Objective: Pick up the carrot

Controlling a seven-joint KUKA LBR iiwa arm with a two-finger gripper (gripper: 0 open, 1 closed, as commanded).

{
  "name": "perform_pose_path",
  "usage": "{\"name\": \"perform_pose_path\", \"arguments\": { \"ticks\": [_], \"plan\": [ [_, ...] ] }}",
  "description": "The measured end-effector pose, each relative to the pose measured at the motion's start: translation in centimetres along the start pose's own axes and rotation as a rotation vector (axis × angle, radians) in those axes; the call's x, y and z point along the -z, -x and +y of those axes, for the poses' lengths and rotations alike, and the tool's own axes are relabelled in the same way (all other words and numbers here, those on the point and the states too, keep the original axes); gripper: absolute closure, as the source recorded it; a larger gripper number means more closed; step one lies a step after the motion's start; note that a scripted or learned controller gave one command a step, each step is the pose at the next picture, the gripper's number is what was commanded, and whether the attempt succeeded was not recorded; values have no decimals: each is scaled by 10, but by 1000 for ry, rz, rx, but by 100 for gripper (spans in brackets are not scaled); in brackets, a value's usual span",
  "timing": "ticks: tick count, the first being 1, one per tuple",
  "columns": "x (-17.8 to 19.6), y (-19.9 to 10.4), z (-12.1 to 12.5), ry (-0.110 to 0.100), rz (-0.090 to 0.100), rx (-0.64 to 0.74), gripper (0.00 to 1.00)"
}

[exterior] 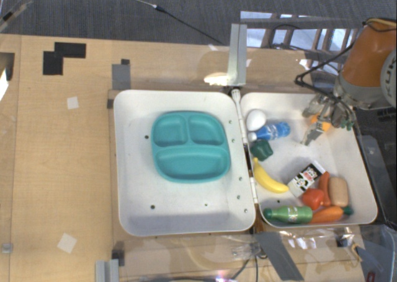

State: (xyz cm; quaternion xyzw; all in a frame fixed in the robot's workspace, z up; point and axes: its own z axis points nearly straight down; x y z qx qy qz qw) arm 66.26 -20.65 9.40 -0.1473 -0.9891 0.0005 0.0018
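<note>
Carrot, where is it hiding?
The carrot lies in the right bin's near corner, beside the green bottle and just below the bread roll.

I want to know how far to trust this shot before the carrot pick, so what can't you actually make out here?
- Gripper in the camera view: small and blurred, so its finger state is unreadable.
- Carrot: its near side is cut by the right bin rim, and the green bottle covers its left end.
- Black-and-white carton: print too small to read.
- Red item: partly hidden by the tan piece.
</note>
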Motion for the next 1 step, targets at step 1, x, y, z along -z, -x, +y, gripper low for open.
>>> {"name": "perform_pose_path", "arguments": {
  "ticks": [1],
  "plan": [
    [14, 4, 3, 2, -17, 5, 100]
  ]
}}
